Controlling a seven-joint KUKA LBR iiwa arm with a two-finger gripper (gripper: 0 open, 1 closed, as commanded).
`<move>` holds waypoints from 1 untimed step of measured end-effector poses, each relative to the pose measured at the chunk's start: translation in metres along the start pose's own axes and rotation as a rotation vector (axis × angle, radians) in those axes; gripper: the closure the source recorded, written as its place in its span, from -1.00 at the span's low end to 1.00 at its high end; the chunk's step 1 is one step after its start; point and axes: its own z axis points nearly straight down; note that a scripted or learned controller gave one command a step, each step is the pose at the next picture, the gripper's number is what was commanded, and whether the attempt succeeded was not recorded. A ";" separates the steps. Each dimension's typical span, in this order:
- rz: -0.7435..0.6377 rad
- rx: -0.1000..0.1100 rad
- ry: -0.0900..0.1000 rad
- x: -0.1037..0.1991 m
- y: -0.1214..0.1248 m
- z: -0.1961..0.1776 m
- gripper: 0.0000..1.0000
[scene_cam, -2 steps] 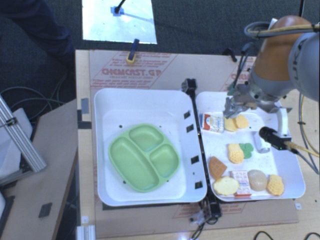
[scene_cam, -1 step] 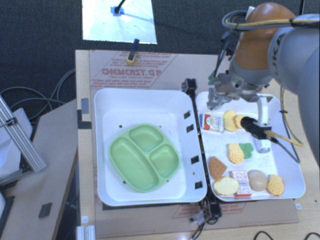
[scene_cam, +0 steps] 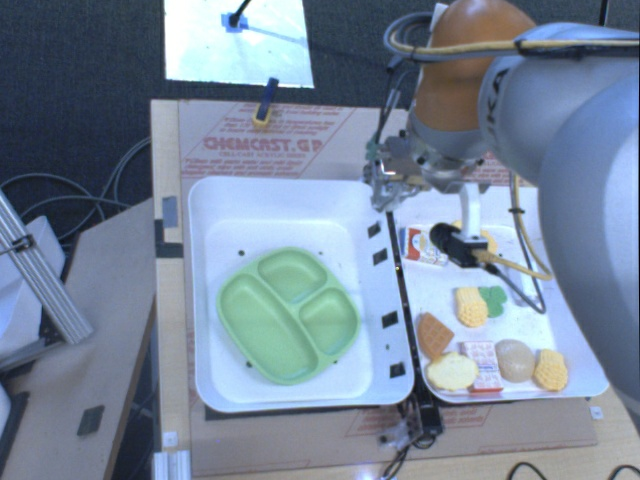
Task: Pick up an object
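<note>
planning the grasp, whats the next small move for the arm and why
Probably shift the gripper toward the toy food in the right bin and lower: it hangs over the divider, nothing between its fingers, and the left bin has a green tray.

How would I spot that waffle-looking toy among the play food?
Look in the right-hand white bin, at the edge nearest the divider. The waffle lies there, just above a pale yellow piece. It alone is orange-brown with a grid pattern.
</note>
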 end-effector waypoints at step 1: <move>0.004 -0.001 -0.002 0.020 0.015 0.010 1.00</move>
